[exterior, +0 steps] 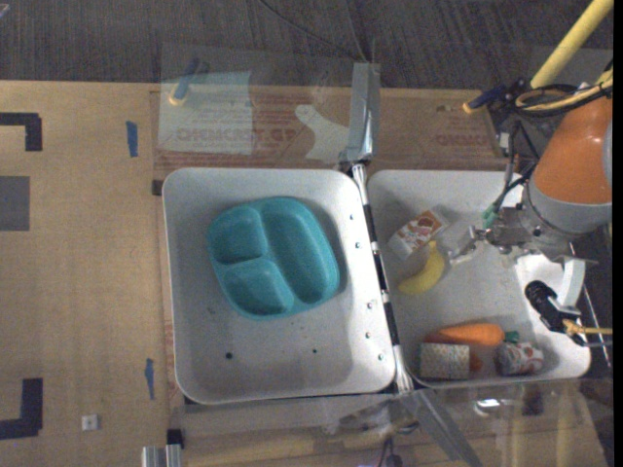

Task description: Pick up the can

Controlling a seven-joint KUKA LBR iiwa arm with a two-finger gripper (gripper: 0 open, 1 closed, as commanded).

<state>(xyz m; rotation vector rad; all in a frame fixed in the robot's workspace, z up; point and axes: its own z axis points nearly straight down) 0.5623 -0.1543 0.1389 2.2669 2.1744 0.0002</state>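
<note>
One gripper [474, 244] over rt bin [487, 295] by banana [425, 274] (open/shut? can't tell), can [521, 358] apart, beside carrot [469, 335].

A robotics lab or test cell is suggested. Two white bins [185, 358] are set on a plywood worktop [78, 290] marked with blue tape [131, 139] and black squares at the left. Loose cables [292, 17] are trailed over what may be grey carpet along the top.

A tan wooden surface [78, 290], marked with blue tape strips [131, 139] and black corner marks [24, 129], is bordered above by dark grey carpeted floor [117, 17].
</note>
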